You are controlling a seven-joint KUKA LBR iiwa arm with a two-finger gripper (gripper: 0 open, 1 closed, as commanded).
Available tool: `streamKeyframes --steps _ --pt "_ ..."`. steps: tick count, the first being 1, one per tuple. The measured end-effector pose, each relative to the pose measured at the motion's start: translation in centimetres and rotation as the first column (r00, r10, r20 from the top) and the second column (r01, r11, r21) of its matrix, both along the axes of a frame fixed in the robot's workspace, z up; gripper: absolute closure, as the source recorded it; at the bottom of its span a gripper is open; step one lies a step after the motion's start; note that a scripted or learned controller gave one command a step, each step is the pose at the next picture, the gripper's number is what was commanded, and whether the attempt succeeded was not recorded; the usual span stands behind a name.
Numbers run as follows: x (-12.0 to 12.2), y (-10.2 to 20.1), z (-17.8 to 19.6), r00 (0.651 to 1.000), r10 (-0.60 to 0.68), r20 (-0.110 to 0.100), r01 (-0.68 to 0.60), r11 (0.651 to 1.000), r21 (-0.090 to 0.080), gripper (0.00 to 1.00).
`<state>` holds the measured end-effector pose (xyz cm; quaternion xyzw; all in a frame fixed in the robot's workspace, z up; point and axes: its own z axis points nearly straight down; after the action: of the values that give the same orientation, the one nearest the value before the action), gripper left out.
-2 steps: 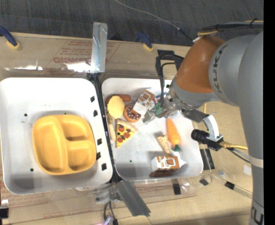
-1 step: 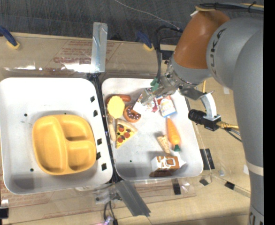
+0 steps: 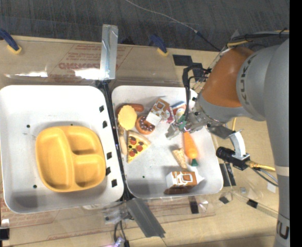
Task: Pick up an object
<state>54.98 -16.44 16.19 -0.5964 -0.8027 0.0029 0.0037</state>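
Note:
The right bin (image 3: 156,181) holds several toy foods: a yellow round piece (image 3: 127,117) beside a sausage (image 3: 136,107), a donut (image 3: 145,125), a pizza slice (image 3: 135,146), a carrot (image 3: 191,147), a small brown-and-white carton (image 3: 183,178) and a wrapped snack (image 3: 160,108). My gripper (image 3: 178,127) hangs low over the bin's upper right part, just left of the carrot's top end and right of the donut. Nothing shows between its fingers.
The left bin (image 3: 12,112) holds a yellow divided tray (image 3: 70,158). The grey arm with its orange band (image 3: 228,81) covers the right bin's upper right corner. A metal bracket (image 3: 109,50) stands behind the bins. Cables and a black fitting (image 3: 233,157) lie to the right.

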Motion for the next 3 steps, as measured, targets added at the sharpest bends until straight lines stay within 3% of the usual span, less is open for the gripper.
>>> streamKeyframes --steps 1,2,3 --pt "10.0 -0.9 8.4 0.987 -0.159 0.014 0.159 0.987 -0.001 1.0" --pt "10.6 0.7 4.3 0.989 -0.146 0.004 0.146 0.989 0.0 1.0" --pt "1.1 -1.4 -3.5 1.0 0.02 0.002 -0.02 1.0 0.001 1.0"
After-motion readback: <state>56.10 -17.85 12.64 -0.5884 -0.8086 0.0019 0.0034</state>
